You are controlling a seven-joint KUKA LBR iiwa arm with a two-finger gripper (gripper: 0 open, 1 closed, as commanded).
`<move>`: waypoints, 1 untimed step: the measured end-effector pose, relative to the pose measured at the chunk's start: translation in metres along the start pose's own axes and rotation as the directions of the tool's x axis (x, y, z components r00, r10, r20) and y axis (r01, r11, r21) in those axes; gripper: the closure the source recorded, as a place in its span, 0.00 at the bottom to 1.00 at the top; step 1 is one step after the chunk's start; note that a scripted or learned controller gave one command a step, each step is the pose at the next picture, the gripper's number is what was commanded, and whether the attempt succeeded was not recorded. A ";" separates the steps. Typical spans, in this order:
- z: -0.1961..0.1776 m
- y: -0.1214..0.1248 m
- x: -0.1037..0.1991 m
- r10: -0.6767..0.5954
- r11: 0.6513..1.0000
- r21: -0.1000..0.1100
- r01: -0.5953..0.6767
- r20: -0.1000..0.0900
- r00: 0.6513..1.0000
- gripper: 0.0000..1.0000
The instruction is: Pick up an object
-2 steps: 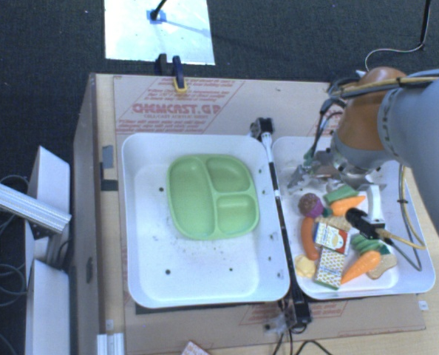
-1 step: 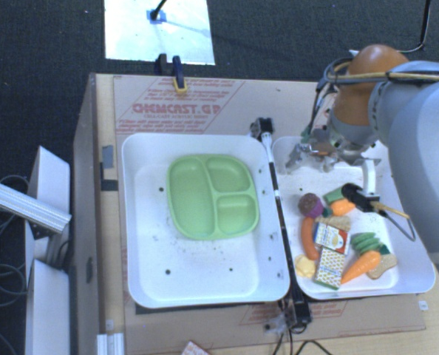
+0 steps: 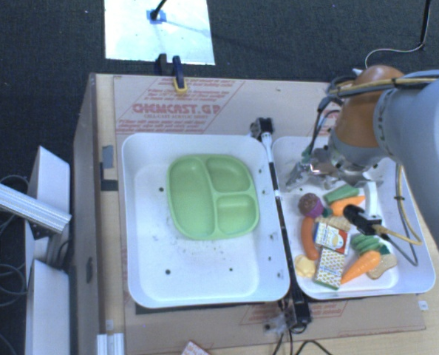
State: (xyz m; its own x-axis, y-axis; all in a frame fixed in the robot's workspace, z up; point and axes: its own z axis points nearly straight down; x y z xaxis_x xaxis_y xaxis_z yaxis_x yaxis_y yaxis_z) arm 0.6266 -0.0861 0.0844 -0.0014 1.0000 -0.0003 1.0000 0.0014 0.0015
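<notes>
I see the gripper point(image 3: 302, 170) spread wide and empty above small colourful toy foods point(image 3: 338, 246) heaped together.

Arm point(image 3: 419, 124) cropped at right edge

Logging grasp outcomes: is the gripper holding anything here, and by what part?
Nothing is held. The gripper hangs over the right bin, above the toy pile, with nothing between its fingers.
</notes>
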 end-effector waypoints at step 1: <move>0.000 0.040 0.001 -0.003 1.000 -0.001 0.003 0.000 1.000 0.00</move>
State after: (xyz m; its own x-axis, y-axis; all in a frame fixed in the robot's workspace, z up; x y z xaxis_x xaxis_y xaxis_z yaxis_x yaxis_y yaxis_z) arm 0.6663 -0.0847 0.0849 -0.0047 1.0000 -0.0005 1.0000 0.0047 0.0029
